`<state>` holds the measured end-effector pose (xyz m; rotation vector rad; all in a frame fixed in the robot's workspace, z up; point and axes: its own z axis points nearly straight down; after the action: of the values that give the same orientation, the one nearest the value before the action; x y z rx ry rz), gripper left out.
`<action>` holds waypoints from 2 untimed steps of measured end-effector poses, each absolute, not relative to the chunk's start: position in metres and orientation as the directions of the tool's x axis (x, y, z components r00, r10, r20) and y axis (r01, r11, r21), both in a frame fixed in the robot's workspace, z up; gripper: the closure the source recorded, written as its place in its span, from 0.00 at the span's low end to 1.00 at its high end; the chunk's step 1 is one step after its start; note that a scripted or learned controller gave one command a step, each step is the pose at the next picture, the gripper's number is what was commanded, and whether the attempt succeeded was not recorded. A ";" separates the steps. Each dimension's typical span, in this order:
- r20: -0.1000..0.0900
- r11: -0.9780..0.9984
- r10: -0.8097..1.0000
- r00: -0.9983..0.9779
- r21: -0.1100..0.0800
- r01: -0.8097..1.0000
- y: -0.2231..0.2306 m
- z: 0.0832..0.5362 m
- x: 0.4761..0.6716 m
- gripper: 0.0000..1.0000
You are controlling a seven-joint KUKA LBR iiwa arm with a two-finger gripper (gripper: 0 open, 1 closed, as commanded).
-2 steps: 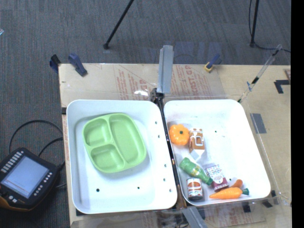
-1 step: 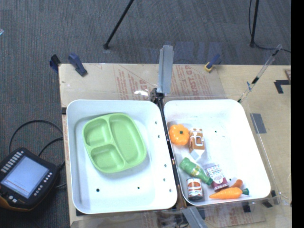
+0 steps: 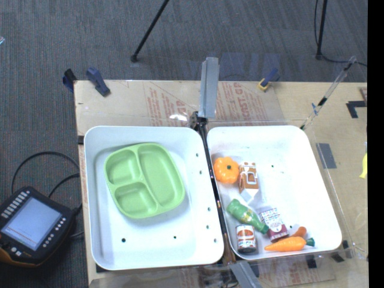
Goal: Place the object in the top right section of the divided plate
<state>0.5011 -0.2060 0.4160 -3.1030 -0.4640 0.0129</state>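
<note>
Left of the toy food, in the left bin (image 3: 99, 245), lies the green divided plate (image 3: 144, 180) — its top right section (image 3: 162, 176) long and bare. Pumpkin (image 3: 226, 169), carton (image 3: 248, 177), green bottle (image 3: 247, 215), can (image 3: 245, 239) and carrot (image 3: 288, 243) crowd the right bin (image 3: 300, 161) — candidates all. Whether the gripper is clenched or released, I cannot tell.

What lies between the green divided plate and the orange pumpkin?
In the camera view, between the green divided plate and the orange pumpkin lie bare left bin floor and the two bins' adjoining rims.

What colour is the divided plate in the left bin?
Light green: the divided plate, seen in the camera view.
</note>
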 end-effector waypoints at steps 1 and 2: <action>-0.008 -0.975 0.222 0.975 -0.005 0.222 -0.161 0.303 0.479 1.00; -0.008 -0.944 0.330 0.944 -0.008 0.330 -0.127 0.135 0.474 1.00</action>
<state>0.4742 -0.1268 0.1349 -3.0907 -0.5243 0.0140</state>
